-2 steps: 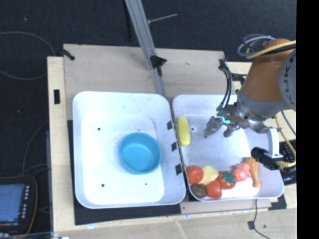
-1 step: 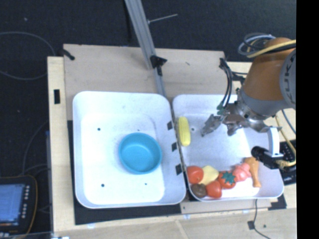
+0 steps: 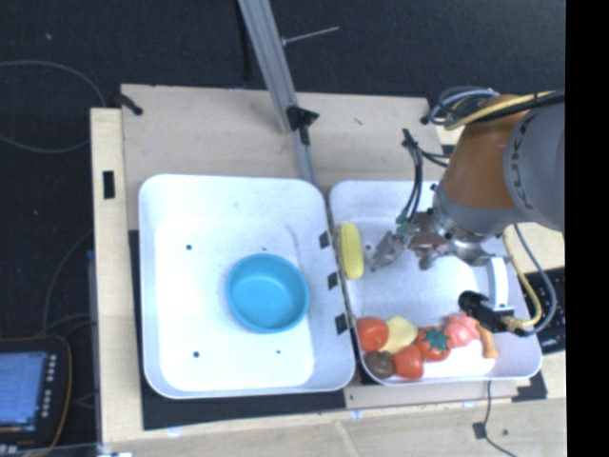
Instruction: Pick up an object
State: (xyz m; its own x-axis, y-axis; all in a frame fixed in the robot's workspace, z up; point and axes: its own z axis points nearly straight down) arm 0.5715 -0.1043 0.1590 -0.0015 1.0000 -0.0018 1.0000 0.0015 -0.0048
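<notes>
In the right bin (image 3: 381,201), a yellow corn-like piece (image 3: 351,249) lies along the left wall. My gripper (image 3: 387,249) hangs just right of it, over the bin's middle, with its fingers apart and nothing between them. Along the bin's front wall sit several toy foods: a red-orange tomato (image 3: 372,332), a pale yellow piece (image 3: 402,331), a brown piece (image 3: 380,364), a red piece (image 3: 410,362), a red strawberry with a green top (image 3: 435,342) and a pink piece (image 3: 462,330).
The left bin (image 3: 171,217) holds a blue bowl (image 3: 267,292) near its middle. A grey metal pole (image 3: 271,60) slants from the top down to the bins' shared wall. Cables and a black-and-yellow fitting (image 3: 485,310) hang off the arm at the right.
</notes>
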